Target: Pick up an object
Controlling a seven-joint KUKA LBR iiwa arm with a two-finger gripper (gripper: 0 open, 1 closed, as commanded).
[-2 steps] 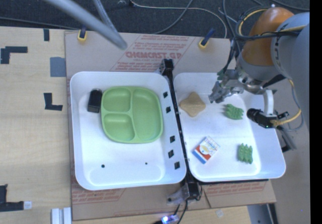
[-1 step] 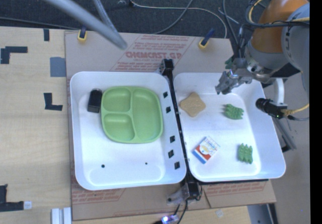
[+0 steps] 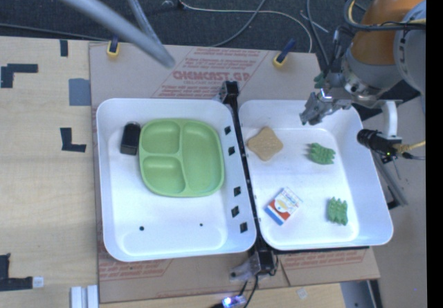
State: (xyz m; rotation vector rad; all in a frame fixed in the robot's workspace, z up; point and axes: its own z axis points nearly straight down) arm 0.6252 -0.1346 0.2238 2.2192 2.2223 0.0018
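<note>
Poised over the right bin's (image 3: 374, 182) far edge, gripper (image 3: 313, 111) tilted down, nothing seen between its fingers; open or clenched, impossible to tell from here. Spread well apart below, probably for easy single picks: tan piece (image 3: 265, 143), 2 green toys (image 3: 320, 154) (image 3: 337, 210), small carton (image 3: 282, 206). Parked in the left bin (image 3: 114, 182): green divided plate (image 3: 182, 158), black block (image 3: 130, 138) touching its rim.
</note>
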